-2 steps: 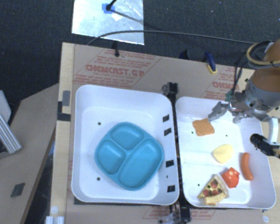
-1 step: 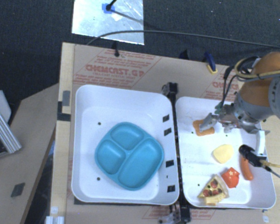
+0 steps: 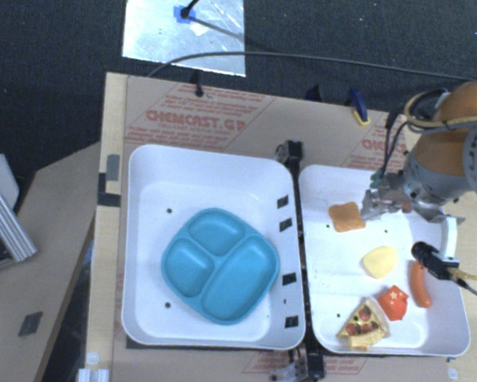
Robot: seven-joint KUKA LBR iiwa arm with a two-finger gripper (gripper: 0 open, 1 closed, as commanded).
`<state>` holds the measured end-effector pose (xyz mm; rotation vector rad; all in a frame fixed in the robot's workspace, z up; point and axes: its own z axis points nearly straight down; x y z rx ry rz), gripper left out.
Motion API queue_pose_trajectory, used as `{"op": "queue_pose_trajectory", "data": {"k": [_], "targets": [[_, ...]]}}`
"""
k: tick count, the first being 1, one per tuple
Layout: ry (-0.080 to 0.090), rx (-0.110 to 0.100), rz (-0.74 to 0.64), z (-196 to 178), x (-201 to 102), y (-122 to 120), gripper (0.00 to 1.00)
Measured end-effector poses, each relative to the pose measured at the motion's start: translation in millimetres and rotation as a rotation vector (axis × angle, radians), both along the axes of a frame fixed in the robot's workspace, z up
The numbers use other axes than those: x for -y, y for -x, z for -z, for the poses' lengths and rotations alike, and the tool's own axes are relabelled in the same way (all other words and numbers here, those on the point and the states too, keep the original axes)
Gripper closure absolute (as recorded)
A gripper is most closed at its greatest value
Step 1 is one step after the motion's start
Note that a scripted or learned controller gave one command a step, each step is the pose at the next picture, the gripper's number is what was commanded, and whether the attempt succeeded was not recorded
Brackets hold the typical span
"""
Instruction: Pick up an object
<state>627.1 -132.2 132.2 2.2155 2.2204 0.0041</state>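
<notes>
Where end effector [image 3: 371, 203] hovers, grip state unclear, toast [image 3: 347, 217] just beside it

Both bins are white: the left bin [image 3: 146, 219] carries a sky-blue divided plate [image 3: 220, 264]; the right bin [image 3: 444, 330] carries a tan-orange toast slice [image 3: 347, 216], a pale yellow round piece [image 3: 379, 262], an orange-red sausage [image 3: 420, 285], a red strawberry-like piece [image 3: 393, 302] and a pizza slice [image 3: 365, 323], yellow with red dots. The arm [image 3: 464, 142] is grey and orange.
</notes>
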Motion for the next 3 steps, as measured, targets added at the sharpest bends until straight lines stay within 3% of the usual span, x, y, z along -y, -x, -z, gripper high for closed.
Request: {"op": "queue_pose_trajectory", "data": {"k": [2, 3], "targets": [[0.000, 0.002, -0.002, -93.9, 4.3, 2.8, 1.00], [-0.003, -0.002, -0.008, -104.1, -51.9, 0.1, 1.00]]}}
